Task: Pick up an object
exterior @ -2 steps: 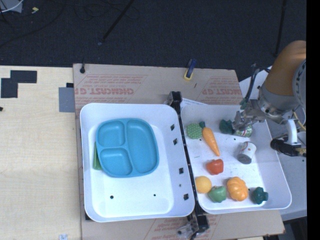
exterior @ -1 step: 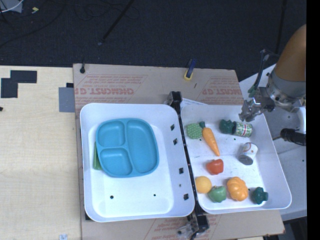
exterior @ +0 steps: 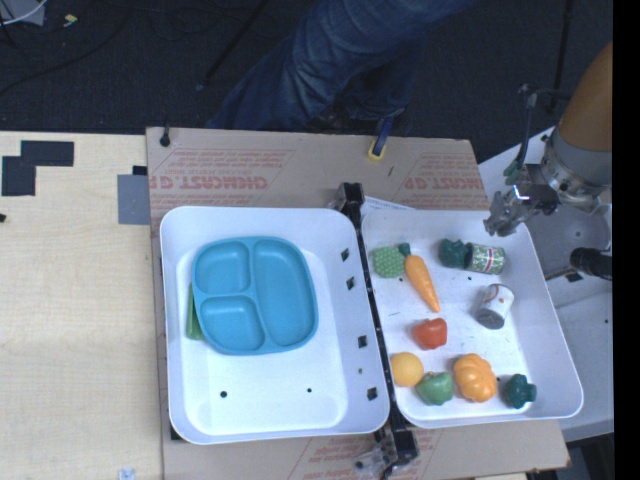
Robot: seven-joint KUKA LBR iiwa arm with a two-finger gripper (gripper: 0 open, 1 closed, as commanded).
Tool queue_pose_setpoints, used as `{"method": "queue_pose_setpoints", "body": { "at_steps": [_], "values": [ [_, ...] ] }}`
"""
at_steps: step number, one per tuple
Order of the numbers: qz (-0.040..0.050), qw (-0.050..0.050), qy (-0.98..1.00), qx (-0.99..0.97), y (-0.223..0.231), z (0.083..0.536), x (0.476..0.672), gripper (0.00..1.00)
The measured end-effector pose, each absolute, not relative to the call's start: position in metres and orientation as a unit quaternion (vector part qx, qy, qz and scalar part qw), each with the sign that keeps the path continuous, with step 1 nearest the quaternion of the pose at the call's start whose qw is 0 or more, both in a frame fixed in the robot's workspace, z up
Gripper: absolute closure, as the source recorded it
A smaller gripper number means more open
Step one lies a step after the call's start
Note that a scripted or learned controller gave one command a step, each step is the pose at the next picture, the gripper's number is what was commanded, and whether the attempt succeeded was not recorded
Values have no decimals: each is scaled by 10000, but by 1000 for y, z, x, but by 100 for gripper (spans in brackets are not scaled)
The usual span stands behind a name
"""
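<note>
A small green-and-white bottle (exterior: 472,257) lies on its side near the back rim of the right bin (exterior: 560,368), its long axis running roughly across the bin, dark green end toward the divider. It is the object nearest the gripper (exterior: 506,214), which hangs just above and slightly to the right of it, over the bin's far right corner, at the end of the grey arm (exterior: 585,138) reaching in from the right. Whether the gripper is spread or pressed together cannot be told from this angle; nothing is seen held in it. Around the bottle lie an orange carrot (exterior: 423,283), a grey-and-white cup (exterior: 493,306) and a red pepper (exterior: 431,333). The left bin (exterior: 250,408) holds a blue divided plate (exterior: 254,295).
</note>
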State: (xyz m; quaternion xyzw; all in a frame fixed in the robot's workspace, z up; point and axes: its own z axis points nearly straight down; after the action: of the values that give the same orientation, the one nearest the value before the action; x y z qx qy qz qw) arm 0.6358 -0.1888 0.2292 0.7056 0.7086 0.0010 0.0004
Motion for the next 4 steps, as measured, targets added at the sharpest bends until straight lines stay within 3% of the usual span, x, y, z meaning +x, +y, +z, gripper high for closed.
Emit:
{"method": "queue_pose_setpoints", "body": {
  "at_steps": [3,4],
  "values": [
    [-45,-52,7051,7091,-69,222,502,100],
    [-117,-118,7043,7097,-56,224,481,100]
  ]
}}
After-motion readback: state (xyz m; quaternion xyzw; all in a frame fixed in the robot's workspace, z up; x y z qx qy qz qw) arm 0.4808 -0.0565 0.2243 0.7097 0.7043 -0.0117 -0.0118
